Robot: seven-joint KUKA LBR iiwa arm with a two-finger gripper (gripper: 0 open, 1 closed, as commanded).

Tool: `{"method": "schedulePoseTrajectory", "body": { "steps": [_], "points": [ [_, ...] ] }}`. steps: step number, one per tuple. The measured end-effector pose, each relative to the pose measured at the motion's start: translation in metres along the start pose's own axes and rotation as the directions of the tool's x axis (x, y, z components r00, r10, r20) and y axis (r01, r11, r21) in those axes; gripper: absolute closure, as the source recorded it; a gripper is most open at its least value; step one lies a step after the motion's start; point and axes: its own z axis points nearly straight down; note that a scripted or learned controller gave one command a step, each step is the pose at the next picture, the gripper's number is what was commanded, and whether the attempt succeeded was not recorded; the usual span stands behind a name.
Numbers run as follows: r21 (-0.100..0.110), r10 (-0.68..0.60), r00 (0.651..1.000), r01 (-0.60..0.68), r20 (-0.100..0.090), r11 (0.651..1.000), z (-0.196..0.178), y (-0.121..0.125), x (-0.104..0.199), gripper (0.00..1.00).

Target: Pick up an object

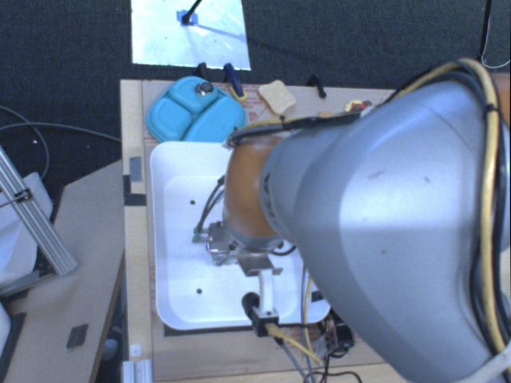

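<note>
My grey arm with its orange band [243, 186] reaches in from the right and covers most of the bench. Its wrist hangs low over the middle of the left white bin [177, 214]. The gripper [211, 242] points down at the bin floor, and the wrist hides its tip. The bare part of the bin floor around it holds no object that I can see. The arm hides the right bin.
Behind the bins lie a blue divided plate [196, 112], a tan slice of toy bread [277, 96], a dark blue tool [234, 78], a small black piece [317, 86] and a red and yellow item [358, 104]. A pale sheet [188, 22] lies further back.
</note>
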Motion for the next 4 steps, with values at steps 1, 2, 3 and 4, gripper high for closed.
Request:
{"method": "schedulePoseTrajectory", "body": {
  "steps": [1, 2, 3, 4],
  "points": [
    [-0.026, 0.002, 1.000, -0.002, -0.004, 1.000, -0.129, 0.077, 0.020, 1.00],
    [-0.015, 0.008, 1.000, -0.008, 0.002, 1.000, -0.138, 0.148, -0.004, 1.00],
    [-0.002, 0.014, 1.000, -0.014, 0.006, 1.000, -0.062, 0.157, -0.088, 1.00],
    [-0.001, 0.008, 1.000, -0.008, 0.002, 1.000, -0.053, 0.097, -0.080, 1.00]
  ]
}}
